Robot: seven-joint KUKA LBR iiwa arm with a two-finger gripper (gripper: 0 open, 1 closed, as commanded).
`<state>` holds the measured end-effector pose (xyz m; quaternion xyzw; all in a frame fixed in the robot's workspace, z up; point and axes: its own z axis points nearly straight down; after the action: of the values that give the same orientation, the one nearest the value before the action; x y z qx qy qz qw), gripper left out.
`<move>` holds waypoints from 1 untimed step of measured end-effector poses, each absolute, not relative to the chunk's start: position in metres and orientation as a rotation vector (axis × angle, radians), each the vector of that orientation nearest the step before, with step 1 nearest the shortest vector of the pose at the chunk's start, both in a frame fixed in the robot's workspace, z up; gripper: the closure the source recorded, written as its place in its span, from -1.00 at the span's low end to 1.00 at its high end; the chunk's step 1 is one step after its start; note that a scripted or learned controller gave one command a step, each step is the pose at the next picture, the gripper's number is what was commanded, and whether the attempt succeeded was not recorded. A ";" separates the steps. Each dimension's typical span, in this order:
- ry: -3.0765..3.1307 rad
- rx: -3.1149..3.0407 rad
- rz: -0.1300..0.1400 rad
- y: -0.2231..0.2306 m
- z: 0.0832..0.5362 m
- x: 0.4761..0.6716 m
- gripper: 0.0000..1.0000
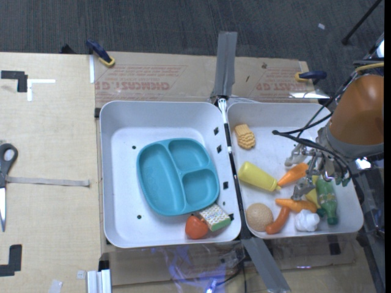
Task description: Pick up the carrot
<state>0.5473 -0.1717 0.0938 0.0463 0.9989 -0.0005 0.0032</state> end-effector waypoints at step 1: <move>3.112 0.397 0.000 -0.144 0.093 0.553 -1.00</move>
<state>0.5526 -0.1443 0.0928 0.1267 0.9919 -0.0001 0.0022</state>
